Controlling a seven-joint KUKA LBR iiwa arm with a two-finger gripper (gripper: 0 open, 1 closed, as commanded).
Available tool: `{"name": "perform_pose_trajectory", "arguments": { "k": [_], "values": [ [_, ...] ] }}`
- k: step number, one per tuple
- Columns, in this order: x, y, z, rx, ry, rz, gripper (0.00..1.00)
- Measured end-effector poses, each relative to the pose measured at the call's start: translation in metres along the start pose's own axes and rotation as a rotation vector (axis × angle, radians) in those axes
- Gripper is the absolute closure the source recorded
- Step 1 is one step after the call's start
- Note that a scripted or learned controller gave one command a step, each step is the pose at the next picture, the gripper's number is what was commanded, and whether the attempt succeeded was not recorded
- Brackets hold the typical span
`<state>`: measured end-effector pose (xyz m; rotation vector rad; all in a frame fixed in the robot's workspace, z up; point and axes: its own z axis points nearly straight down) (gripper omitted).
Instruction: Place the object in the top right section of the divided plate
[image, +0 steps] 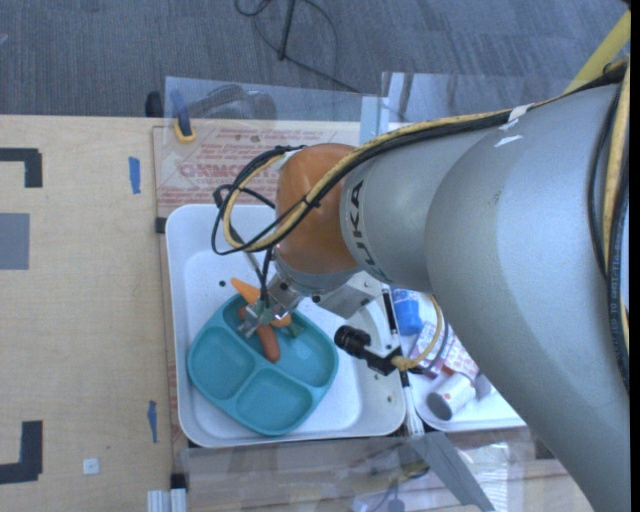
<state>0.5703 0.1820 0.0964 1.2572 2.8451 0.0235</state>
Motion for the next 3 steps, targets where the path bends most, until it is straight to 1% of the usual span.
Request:
{"name": "perform_pose_trajectory", "arguments": {
  "k": [1, 2, 3],
  "values": [
    [0.012, -0.035, -0.007, -0.031, -0.029, -0.135, 1.00],
    [-0.057, -0.045, -0.022, 0.019, 0.019, -0.176, 1.00],
    [-0.017, -0.065, -0.087, 0.010, -0.008, -0.391, 1.00]
  ]
}}
